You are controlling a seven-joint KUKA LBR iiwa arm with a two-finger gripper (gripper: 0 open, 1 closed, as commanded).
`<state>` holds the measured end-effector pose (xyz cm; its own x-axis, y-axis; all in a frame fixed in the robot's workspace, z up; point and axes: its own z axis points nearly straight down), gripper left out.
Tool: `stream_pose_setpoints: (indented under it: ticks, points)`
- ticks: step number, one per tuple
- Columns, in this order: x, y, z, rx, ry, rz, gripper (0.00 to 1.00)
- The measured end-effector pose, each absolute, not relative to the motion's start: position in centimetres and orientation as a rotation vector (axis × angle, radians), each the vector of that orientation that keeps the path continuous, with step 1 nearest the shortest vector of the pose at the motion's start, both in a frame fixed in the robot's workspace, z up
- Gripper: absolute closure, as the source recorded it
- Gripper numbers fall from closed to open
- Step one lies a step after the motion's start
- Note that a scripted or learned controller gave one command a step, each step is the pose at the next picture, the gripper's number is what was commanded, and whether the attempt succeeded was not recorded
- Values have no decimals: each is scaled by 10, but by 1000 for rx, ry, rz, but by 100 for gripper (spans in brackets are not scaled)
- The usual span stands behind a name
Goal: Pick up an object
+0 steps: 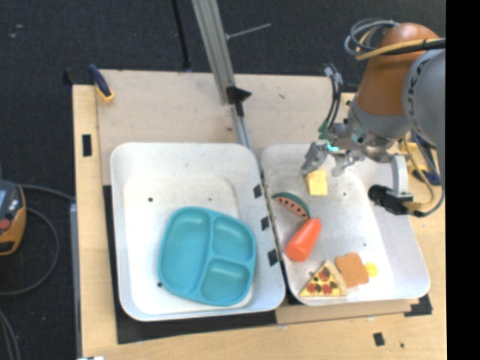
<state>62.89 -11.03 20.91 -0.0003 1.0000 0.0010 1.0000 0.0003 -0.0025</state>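
My gripper [328, 160] hangs over the far part of the right bin [397, 261], its two fingers spread open with nothing between them. Just in front of the fingertips, a small yellow block [318, 184] lies on the bin floor. Nearer the camera are a watermelon slice [291, 204], an orange-red carrot-like piece [303, 240], a pizza slice [324, 282] and a brown bread-like piece [351, 269] with a small yellow bit [370, 270] beside it.
The left bin [135, 171] holds a teal divided plate [208, 256]. A slanted aluminium post [217, 43] rises behind the bins, ending near the wall between them. Cables and a black fitting [390, 199] hang from the arm at the right bin's far right side.
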Motion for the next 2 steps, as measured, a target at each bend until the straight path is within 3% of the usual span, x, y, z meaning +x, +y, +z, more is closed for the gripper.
stream_pose_setpoints:
  ticks: [1, 2]
  points:
    - [630, -110, 211, -2221, -2223, -2, 0]
    - [629, -114, 148, -2221, -2219, 6, 0]
